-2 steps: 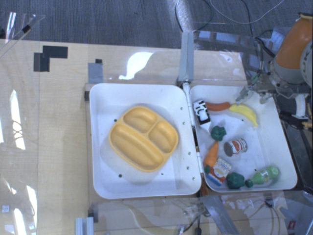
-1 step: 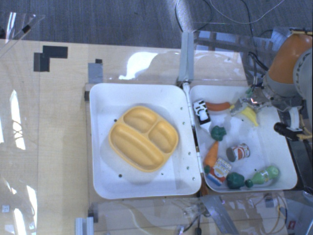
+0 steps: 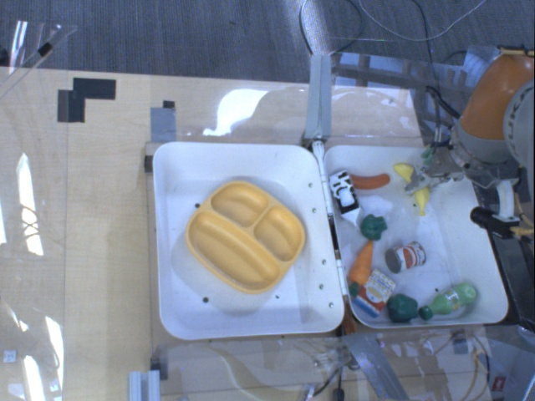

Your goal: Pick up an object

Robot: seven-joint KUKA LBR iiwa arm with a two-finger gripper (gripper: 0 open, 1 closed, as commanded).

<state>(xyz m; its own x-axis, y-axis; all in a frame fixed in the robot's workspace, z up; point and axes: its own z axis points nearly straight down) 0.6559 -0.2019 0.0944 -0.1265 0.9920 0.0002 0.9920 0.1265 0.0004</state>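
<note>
The right bin holds several small toys. A yellow banana lies near its far edge, partly covered by my gripper, which hangs low over the banana's right side. To the banana's left lies an orange-red sausage, with a black-and-white toy beyond it. Further forward are a green broccoli piece, a carrot, a small can, a printed packet, a dark green vegetable and a green bottle.
The left bin holds a yellow divided tray. A metal post rises behind the wall between the bins. The grey arm with its orange band and cables stand over the right bin's far right corner.
</note>
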